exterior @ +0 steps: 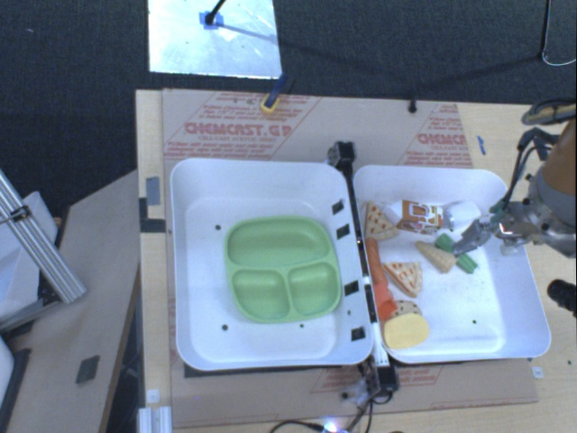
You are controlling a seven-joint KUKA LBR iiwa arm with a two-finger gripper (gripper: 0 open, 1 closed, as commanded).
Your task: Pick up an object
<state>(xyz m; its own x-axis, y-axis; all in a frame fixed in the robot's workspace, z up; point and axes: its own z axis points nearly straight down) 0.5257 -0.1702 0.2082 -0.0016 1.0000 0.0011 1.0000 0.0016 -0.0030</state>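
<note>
Gripper (472, 234) comes in from the right edge of the frame, low over the right bin (518, 332), tips in the upper middle of that bin. Cannot tell from this angle how the pincer stands; the metal tip is small and blurred.

No target is named, so any item counts, and all sit in the right bin. A green block (456, 252) and a tan wedge (436, 257) lie just beside the tip, touching each other. A white packet with brown print (422, 215) is up and left of them. A pizza-like slice (403, 276) sits below, another slice (379, 221) at upper left, an orange carrot stick (378, 280) along the left wall and a yellow round piece (406, 330) at lower left. The left bin (194, 269) holds a green divided plate (279, 269).

Risks, as I judge them: the green block and wedge are crowded, so a close could pinch both, or push one aside and catch nothing. The wedge's sloped faces may slip out. The tip looks slanted, so contact may be off-centre. The small block could roll away.
</note>
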